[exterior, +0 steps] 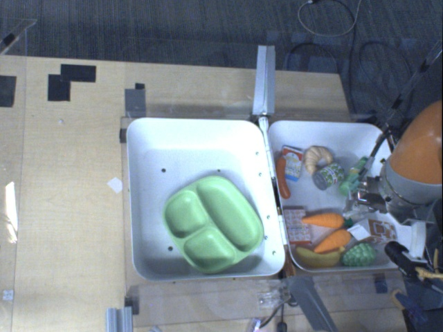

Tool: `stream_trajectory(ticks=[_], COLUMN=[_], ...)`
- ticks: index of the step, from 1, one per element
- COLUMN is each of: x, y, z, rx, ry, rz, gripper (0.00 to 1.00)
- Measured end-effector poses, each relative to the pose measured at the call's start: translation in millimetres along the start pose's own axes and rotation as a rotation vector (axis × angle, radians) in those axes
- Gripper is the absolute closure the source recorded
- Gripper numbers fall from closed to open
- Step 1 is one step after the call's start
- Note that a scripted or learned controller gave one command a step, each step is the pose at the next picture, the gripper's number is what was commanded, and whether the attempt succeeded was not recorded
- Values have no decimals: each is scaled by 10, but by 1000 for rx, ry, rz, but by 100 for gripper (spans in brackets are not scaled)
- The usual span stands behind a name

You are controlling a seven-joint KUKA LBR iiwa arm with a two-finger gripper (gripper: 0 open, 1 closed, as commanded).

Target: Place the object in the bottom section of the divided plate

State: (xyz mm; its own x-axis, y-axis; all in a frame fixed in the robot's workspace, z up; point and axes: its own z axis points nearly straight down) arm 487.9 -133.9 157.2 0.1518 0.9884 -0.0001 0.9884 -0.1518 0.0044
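Note:
A light green divided plate (214, 221) lies tilted in the left white bin (142, 185); its three sections hold nothing. My gripper (361, 203) hangs low over the right side of the right bin (332, 130), under the grey wrist and orange band. It is just right of an orange carrot (324, 220) and above a second carrot (333, 240). I see nothing clearly between its jaws. The arm hides that bin's right edge.
The right bin also holds a red sausage (282, 177), a small packet (293, 164), a croissant (318, 157), a can (327, 176), a green bottle (356, 171), a banana (317, 257), a bumpy green fruit (358, 254) and a printed box (295, 225). A metal divider (265, 81) stands between the bins.

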Motion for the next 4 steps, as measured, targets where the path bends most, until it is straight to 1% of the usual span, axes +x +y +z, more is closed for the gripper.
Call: stream_trajectory(ticks=[1,2,3,4], x=[415,1067,761,1747], y=[50,148,-120,-234], z=[509,-277,-275,-457], rx=[-15,1,2,2], ry=[2,1,1,2], rz=[192,190,181,153], gripper=[100,100,100,100])
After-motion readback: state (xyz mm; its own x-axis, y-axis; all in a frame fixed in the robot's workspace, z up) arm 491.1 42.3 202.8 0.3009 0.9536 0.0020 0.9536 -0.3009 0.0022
